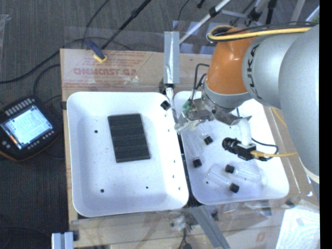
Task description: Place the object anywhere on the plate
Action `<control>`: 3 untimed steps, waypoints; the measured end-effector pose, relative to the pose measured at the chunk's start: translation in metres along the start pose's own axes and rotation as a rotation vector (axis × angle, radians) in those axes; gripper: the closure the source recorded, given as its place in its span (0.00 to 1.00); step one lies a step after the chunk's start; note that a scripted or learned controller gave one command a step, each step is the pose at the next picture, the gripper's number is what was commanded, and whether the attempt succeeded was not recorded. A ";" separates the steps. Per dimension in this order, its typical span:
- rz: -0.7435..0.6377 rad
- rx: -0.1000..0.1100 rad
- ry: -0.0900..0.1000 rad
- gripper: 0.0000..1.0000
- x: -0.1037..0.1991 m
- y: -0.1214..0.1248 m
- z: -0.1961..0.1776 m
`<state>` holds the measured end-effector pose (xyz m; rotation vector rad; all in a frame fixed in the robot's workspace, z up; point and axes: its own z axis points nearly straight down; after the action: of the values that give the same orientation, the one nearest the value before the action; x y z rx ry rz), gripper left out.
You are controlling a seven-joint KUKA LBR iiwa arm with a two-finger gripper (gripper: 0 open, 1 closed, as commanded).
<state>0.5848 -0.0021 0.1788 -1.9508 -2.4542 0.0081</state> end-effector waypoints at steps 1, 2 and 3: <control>-0.129 -0.002 -0.002 1.00 0.065 0.001 -0.054; -0.225 -0.002 -0.003 1.00 0.127 0.014 -0.093; -0.278 -0.002 -0.004 1.00 0.185 0.012 -0.156</control>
<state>0.5558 0.1807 0.3356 -1.5945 -2.7036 0.0087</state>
